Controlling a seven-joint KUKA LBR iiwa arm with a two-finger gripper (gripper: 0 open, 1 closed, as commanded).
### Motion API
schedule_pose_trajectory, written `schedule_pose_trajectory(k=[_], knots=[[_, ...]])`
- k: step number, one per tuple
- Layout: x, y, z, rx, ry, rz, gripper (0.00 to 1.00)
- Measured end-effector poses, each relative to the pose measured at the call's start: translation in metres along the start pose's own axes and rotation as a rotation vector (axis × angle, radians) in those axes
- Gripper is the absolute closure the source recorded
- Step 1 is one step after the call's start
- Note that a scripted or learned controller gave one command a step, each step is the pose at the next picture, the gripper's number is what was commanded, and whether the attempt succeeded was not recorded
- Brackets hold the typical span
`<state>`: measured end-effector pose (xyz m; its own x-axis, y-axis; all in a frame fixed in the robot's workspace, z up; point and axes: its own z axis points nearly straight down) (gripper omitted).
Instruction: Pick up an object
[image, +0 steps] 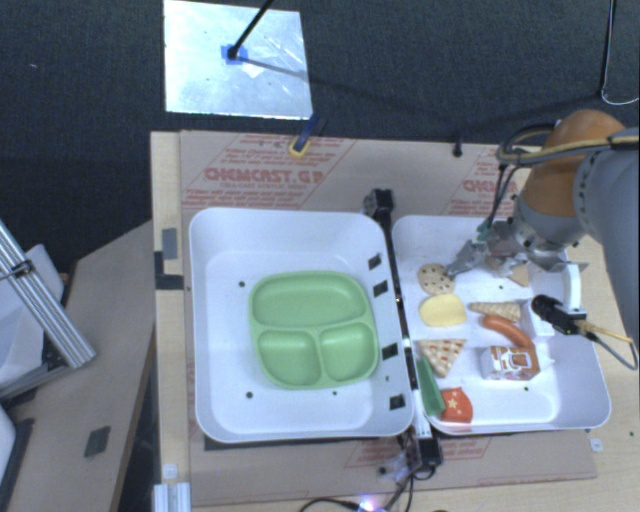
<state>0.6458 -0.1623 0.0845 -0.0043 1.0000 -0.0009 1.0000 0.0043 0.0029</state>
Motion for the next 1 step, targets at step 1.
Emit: schedule_pose_trajectory(k=[1], knots=[[-0.0003,0.0018,-0.0135,-0.006,-0.002,-0.002,1.0]])
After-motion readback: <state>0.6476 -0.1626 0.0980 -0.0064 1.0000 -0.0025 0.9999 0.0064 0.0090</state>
